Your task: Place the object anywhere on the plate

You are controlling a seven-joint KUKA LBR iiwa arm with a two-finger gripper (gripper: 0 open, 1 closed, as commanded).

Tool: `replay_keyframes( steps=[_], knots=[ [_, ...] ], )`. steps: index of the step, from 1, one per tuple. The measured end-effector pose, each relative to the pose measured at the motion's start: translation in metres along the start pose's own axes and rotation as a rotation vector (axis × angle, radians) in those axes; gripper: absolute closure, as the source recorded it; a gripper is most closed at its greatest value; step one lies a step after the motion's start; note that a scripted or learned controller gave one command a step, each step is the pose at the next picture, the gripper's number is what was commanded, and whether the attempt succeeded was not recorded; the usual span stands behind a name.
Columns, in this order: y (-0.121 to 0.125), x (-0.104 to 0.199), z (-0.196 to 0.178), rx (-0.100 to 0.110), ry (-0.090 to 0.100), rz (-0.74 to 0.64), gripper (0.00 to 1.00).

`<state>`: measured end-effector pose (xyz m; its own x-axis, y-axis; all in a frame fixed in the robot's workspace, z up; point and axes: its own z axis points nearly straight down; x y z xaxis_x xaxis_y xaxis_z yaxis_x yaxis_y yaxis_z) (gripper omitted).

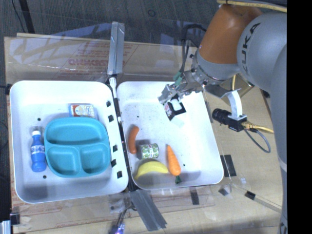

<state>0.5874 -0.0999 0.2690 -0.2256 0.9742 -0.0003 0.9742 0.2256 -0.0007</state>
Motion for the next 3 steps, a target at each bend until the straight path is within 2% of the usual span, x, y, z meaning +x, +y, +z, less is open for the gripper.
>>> replay_keyframes(
  steps=[1, 2, 3],
  knots=[
    [0.001, 0.087, 0.079, 0.005, 0.001, -0.048, 1.0],
    [0.002, 0.151, 0.078, 0.005, 0.001, -0.105, 1.0],
    [0.002, 0.15, 0.078, 0.004, 0.001, -0.104, 0.0]
  ],
)
